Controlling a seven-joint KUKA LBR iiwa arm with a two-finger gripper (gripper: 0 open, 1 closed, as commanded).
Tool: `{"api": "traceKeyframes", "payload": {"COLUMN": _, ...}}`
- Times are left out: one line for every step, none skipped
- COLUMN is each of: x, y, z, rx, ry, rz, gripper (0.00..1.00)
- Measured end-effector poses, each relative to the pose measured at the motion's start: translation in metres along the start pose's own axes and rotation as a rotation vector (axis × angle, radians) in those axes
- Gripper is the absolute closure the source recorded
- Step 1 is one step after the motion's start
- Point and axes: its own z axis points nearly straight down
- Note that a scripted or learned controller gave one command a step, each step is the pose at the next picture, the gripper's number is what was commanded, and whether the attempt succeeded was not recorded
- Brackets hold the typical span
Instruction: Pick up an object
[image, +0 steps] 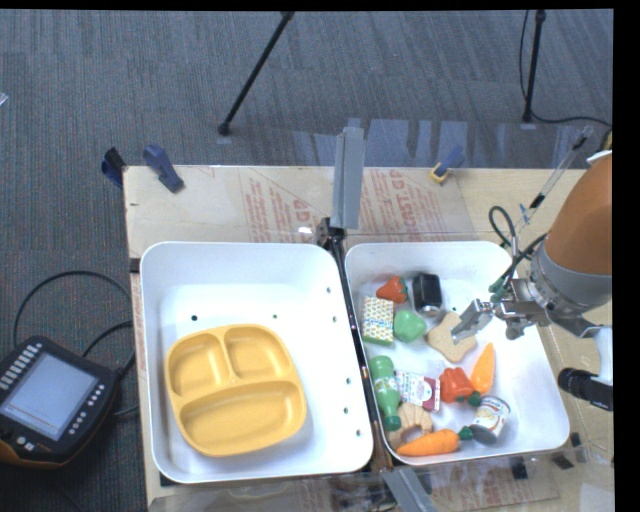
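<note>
Gripper (478, 322) hangs low at three o'clock in the right bin (535, 405); whether it is spread or pinching I cannot tell. By size, the yellow tray (236, 388) lies in the left bin (240, 265); the tan toy (450, 343) just under the gripper seems the likeliest target. Nothing looks lifted yet, so the grasp and raise remain.
</note>
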Motion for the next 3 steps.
{"api": "traceKeyframes", "payload": {"x": -0.048, "y": -0.022, "z": 0.117, "rx": 0.0, "ry": 0.0, "rz": 0.051, "gripper": 0.0}}
{"api": "traceKeyframes", "payload": {"x": -0.048, "y": -0.023, "z": 0.108, "rx": 0.001, "ry": 0.002, "rz": 0.056, "gripper": 1.0}}
{"api": "traceKeyframes", "payload": {"x": -0.001, "y": 0.009, "z": 0.023, "rx": -0.006, "ry": -0.001, "rz": 0.194, "gripper": 1.0}}
